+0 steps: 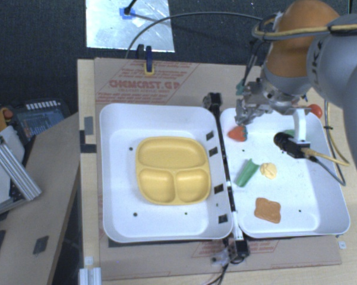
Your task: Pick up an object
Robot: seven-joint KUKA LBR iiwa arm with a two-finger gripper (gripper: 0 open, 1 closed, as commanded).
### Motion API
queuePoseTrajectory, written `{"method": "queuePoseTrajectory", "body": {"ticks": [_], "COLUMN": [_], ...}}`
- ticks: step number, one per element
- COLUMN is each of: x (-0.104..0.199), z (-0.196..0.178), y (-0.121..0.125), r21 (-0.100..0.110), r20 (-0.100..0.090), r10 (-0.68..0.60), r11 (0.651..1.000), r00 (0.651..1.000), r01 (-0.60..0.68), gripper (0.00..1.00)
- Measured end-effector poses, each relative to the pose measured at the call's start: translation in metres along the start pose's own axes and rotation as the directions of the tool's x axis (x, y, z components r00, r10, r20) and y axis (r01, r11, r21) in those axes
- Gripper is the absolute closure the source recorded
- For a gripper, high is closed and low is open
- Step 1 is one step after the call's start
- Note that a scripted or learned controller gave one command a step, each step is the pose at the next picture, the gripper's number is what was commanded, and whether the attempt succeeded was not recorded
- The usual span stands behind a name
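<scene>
In the right bin [329, 209], a small orange-red piece [237, 134] lies near the back left corner. My gripper [243, 121] hangs right over it, its tip at the piece's upper edge; whether it touches is unclear. Further forward lie a green piece [247, 173], a small pale yellow lump [268, 170] beside it, and a brown toast-shaped piece [267, 210] near the front. Another red piece [314, 110] peeks out at the bin's back right, partly hidden by the arm.
The left bin [116, 159] holds a yellow divided plate [172, 170]. A black divider with clips [221, 159] runs between the bins. The bulky arm [303, 40] hangs over the right bin's back. A foil sheet [129, 16] lies beyond the bench.
</scene>
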State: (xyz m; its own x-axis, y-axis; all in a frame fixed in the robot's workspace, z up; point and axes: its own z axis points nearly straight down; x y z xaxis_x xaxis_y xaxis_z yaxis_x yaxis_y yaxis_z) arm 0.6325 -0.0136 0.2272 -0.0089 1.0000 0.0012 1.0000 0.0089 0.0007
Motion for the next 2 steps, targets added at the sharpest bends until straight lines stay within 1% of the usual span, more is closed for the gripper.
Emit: {"method": "queuePoseTrajectory", "body": {"ticks": [2], "x": [0.097], "z": [0.012], "y": [-0.024], "r21": [0.001], "r20": [0.000], "r10": [0.000], "r11": [1.000], "r00": [1.000], "r01": [0.000], "gripper": [1.00]}}
